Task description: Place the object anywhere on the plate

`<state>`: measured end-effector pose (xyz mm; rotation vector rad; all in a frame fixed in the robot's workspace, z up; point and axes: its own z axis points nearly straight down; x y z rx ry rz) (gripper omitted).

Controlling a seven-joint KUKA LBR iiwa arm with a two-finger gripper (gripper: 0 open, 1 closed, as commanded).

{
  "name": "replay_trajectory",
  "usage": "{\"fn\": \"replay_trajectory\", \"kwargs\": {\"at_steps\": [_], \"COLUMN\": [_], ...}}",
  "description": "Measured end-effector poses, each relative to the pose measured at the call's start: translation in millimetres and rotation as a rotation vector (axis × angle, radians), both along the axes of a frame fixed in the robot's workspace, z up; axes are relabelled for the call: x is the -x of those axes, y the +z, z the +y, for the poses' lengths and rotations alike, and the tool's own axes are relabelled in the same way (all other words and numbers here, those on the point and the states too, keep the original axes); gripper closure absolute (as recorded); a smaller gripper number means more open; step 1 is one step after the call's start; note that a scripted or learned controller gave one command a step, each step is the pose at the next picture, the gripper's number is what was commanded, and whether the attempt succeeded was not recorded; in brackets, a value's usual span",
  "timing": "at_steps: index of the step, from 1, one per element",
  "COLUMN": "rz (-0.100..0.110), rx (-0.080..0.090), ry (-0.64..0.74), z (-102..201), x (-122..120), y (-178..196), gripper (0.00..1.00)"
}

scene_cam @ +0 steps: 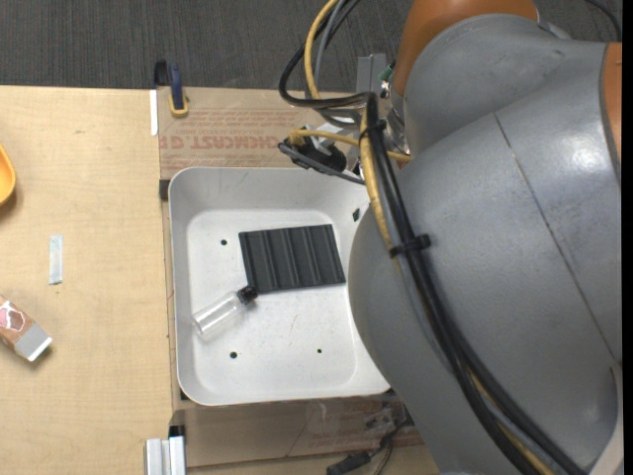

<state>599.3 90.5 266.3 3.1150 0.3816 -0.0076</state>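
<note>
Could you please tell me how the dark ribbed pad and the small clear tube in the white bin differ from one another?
The ribbed pad is dark grey and opaque; the clear tube is see-through with a dark cap. The pad is a flat, grooved rectangle, while the tube is a slim cylinder. The pad is clearly larger. The pad lies nearly square to the white bin; the tube lies at a slant, its cap at the pad's lower left corner. Both rest on the bin's floor.

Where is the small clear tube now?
The clear tube lies in the white bin, toward its left side, touching the lower left corner of the black ridged mat.
</note>
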Motion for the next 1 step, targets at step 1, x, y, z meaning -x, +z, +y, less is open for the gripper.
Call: {"fn": "replay_trajectory", "kwargs": {"at_steps": [1], "rz": [0.006], "rx": [0.005], "ry": [0.003], "z": [-0.4], "x": [0.6], "y": [6.5], "gripper": [1.0]}}
